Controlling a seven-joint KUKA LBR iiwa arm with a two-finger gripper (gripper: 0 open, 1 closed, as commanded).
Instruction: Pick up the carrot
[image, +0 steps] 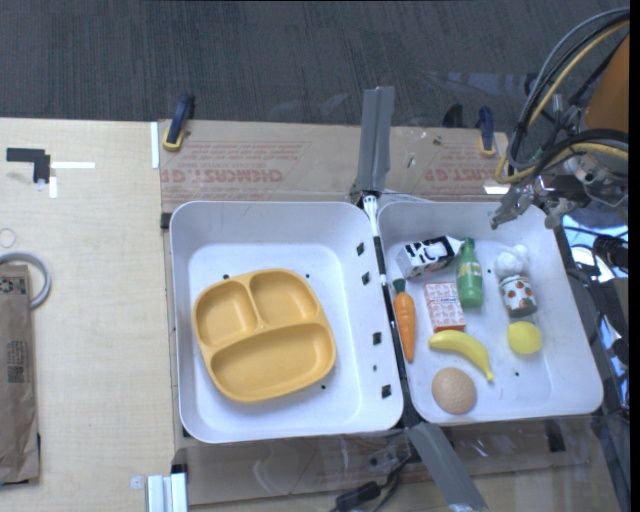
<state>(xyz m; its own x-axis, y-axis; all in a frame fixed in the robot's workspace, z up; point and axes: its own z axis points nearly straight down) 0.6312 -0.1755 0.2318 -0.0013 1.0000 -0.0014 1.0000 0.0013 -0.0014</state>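
On the left side of the table sits a white bin (185, 300) with a yellow divided plate (265, 335) inside it. Move your eyes right and you reach the second bin (580, 390). The carrot (404, 318) lies right at its left wall, long and thin, green top pointing away from you, orange tip toward you. Just beside it is a small red box (444, 306), with a banana (464, 351) and a brown egg (453, 390) nearby.

The carrot looks like a toy, so it is likely light, hard and smooth, and it may slip or roll. Grab it across its thick middle, but mind the wall.

Far right, above the bin's back corner, hangs the gripper (520, 203). I cannot tell if its jaws are open or closed.
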